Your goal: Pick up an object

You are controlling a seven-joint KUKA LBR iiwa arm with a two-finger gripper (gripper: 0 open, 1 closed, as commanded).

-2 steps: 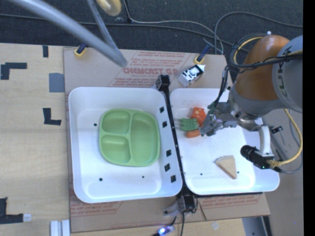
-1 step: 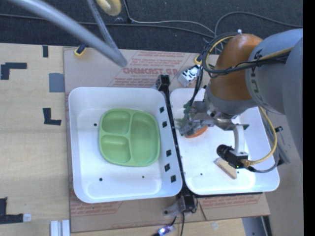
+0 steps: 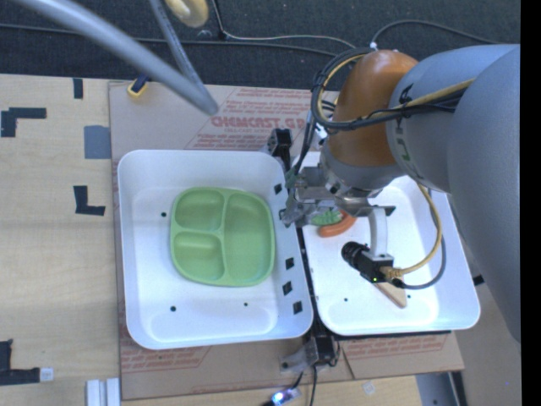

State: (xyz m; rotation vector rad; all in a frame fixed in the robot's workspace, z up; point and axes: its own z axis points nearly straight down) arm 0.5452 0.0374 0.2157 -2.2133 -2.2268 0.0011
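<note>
A green divided plate (image 3: 223,235) lies in the left bin (image 3: 152,311). In the right bin (image 3: 439,311), an orange and green toy piece (image 3: 331,221) sits near the bin's left wall, partly hidden by the arm. A tan wooden piece (image 3: 390,293) lies further toward the front of that bin. My gripper (image 3: 314,208) is low over the orange and green piece, under the orange wrist band (image 3: 368,108).
The grey arm covers much of the right bin's back and right side. A black cable part (image 3: 365,262) with a yellow cable hangs over the right bin's middle. A cardboard sheet (image 3: 245,117) lies under both bins. Grey poles cross the upper left.
</note>
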